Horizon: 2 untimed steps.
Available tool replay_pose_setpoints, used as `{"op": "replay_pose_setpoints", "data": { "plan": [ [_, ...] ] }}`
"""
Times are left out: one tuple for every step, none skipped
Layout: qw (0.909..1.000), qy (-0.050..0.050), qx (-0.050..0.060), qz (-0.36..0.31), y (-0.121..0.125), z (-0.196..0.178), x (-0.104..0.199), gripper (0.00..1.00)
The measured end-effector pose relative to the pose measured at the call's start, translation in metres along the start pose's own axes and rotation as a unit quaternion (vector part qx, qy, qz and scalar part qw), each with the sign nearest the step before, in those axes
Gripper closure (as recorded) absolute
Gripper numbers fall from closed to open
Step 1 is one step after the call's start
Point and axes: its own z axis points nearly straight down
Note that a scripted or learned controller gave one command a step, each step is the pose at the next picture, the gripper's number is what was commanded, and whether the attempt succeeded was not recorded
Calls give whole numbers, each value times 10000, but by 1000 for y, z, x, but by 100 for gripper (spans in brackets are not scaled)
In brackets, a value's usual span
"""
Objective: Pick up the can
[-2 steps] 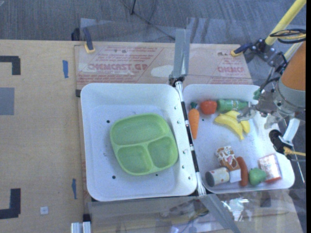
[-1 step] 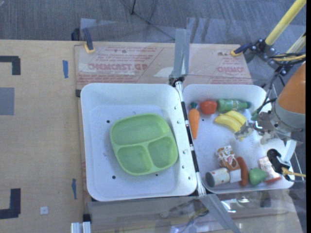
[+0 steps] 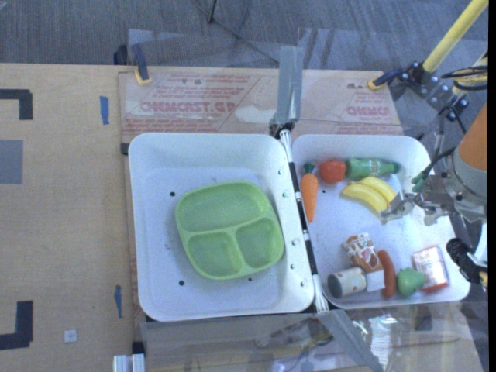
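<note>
Can lies sideways lower right; we judge it light, stiff, rolly; grip mid-body. Pincer state: we cannot tell.

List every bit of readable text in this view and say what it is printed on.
"CHEMCAST GP": red print on the brown protective sheet behind the left bin.
The same red print seems to repeat, cut off, on the sheet behind the right bin; too partial to read.
Labels on the can, the green bottle and the small orange carton: too small and blurred.
</note>
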Motion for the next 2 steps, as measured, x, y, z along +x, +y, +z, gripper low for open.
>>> {"op": "replay_pose_setpoints", "data": {
  "plan": [
    [9985, -2, -50, 540, 9, 98, 69, 0],
    [9983, -3, -2, 577, 36, -17, 40, 0]
  ]
}}
